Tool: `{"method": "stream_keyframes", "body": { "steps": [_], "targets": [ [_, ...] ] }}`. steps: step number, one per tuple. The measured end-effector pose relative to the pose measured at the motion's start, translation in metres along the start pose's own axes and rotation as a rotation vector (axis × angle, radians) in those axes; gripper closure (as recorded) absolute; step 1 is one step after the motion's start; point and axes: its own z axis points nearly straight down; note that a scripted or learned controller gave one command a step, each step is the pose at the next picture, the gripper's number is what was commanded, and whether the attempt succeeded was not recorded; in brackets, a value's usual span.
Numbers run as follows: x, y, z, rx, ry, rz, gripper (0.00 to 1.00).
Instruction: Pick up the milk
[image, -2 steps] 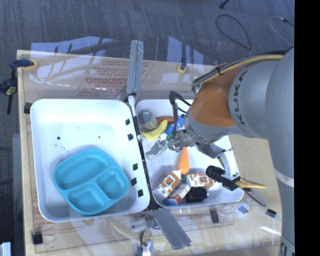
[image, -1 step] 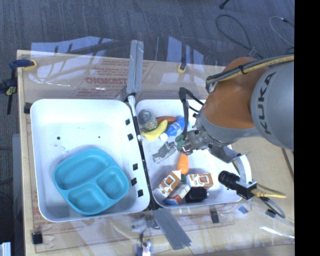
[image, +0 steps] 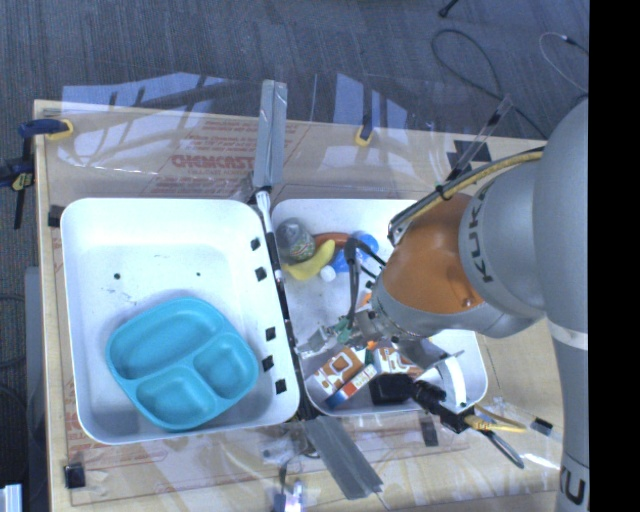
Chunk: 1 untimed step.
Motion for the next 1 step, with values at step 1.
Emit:
{"method": "stream_keyframes", "body": {
  "steps": [1],
  "targets": [
    [0.0294,0.0066,-0.0617,0.008,0.016,-0.09,0.0]
  ]
}}
